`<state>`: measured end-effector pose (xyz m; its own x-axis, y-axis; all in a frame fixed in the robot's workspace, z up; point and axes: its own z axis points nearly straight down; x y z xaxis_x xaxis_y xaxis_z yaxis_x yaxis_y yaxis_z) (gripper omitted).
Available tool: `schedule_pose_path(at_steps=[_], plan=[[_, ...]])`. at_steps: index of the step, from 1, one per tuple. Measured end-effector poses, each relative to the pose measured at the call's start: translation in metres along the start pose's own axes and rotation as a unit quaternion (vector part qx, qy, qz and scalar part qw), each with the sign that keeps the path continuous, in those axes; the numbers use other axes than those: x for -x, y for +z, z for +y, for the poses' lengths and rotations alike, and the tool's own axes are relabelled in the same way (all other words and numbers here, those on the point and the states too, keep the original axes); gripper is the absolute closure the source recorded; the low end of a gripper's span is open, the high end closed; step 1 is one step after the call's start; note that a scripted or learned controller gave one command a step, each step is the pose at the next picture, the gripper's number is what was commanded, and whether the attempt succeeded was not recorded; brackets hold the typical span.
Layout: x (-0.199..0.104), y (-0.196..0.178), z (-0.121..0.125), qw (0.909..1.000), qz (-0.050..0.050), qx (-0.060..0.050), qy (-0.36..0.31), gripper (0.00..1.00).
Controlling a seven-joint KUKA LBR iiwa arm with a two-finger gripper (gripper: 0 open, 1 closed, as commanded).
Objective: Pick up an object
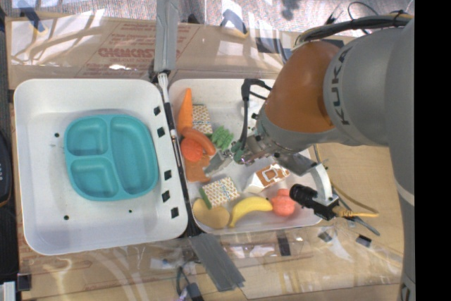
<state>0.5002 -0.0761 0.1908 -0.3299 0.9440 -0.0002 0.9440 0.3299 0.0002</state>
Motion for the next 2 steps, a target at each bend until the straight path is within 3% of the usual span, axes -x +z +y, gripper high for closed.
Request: schedule_pose_path(at_steps=[1,2], plan=[[0.0814,0.1003,0.0701,1.0,0.0,0.0,-0.007,0.0],[0.0811,0.0927,0.0706,1.0,0.001,-0.001,-0.009,1.0]])
